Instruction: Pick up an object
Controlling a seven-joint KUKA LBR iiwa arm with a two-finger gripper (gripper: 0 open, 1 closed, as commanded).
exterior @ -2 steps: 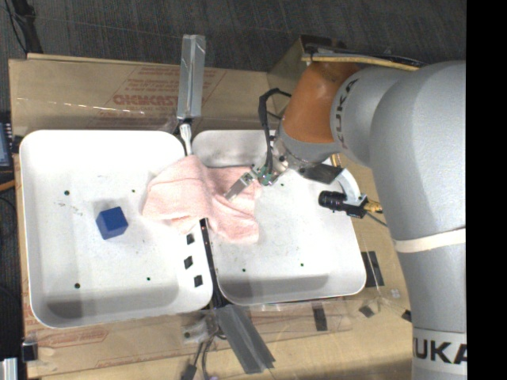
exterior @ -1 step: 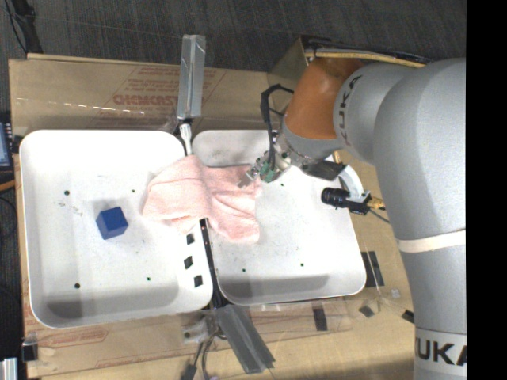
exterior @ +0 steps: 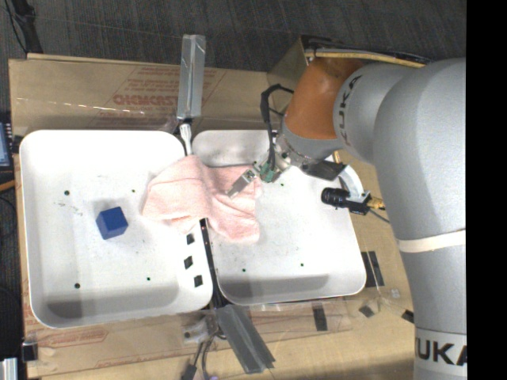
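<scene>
A blue cube (exterior: 112, 222) sits in the left bin (exterior: 47, 236); pink cloth (exterior: 204, 195) drapes both bins; claw (exterior: 247, 179) state unclear.

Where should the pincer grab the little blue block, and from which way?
Probably straight from above, closing on two opposite flat sides of the blue block. It sits alone on the floor of the left bin, with bare white space all around, so nothing blocks the fingers. The pink cloth draped over the divider lies apart from it. The pincer is over the cloth now.

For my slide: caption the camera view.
Gripper over a pink cloth draped across both bins; blue cube in the left bin.
</scene>
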